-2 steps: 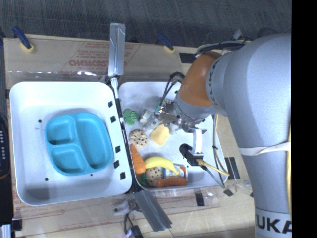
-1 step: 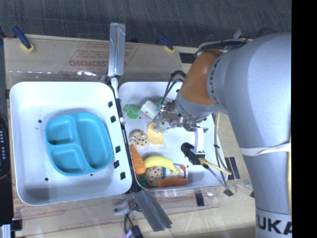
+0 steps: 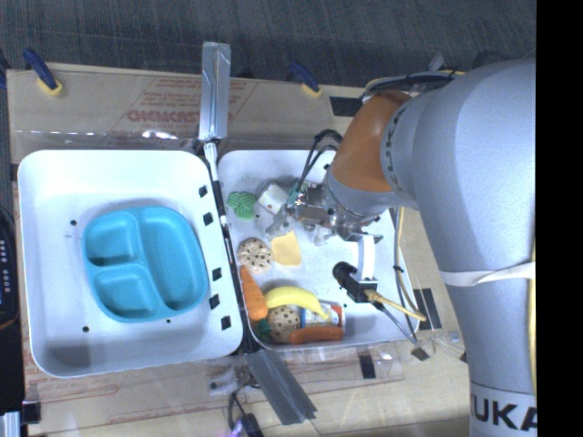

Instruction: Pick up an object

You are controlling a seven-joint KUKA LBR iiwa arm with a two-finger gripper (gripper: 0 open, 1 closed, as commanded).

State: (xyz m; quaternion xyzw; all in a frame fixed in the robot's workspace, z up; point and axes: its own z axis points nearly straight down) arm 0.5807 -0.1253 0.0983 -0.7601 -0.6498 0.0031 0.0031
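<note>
My gripper (image 3: 319, 218) hangs low over the upper middle of the right bin (image 3: 387, 244). Just left of it lie a white block (image 3: 271, 197) and a green broccoli-like piece (image 3: 241, 204). A yellow cheese wedge (image 3: 287, 249) sits right below the gripper, with a speckled cookie (image 3: 255, 254) beside it. Along the bin's front wall are an orange carrot (image 3: 253, 294), a yellow banana (image 3: 296, 299), a spotted round piece (image 3: 283, 318) and an orange sausage-shaped piece (image 3: 316, 333). I see nothing lifted off the bin floor.
The left bin (image 3: 46, 189) holds a blue divided tray (image 3: 146, 262). A metal divider (image 3: 214, 89) rises between the bins at the back. The grey arm (image 3: 474, 180) covers the right bin's right side.
</note>
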